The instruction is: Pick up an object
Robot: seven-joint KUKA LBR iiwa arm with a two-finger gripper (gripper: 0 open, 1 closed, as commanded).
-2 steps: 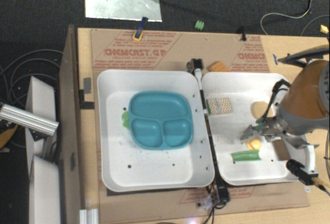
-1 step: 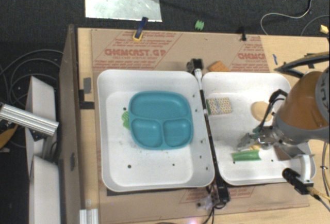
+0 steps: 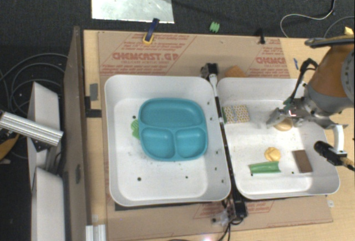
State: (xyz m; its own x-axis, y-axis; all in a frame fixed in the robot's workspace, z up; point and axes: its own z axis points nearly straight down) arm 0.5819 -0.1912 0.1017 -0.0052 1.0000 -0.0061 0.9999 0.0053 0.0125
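Green stick (image 3: 264, 167) at six o'clock, gripper (image 3: 284, 118) over tan lump (image 3: 284, 126) at one, spread unreadable, could nudge it aside if misaligned.

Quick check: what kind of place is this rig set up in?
Likely a robotics lab, not a kitchen or factory line: two white bins on a cardboard-topped bench, loose cables on dark carpet, and small test items such as a teal tray and green block.
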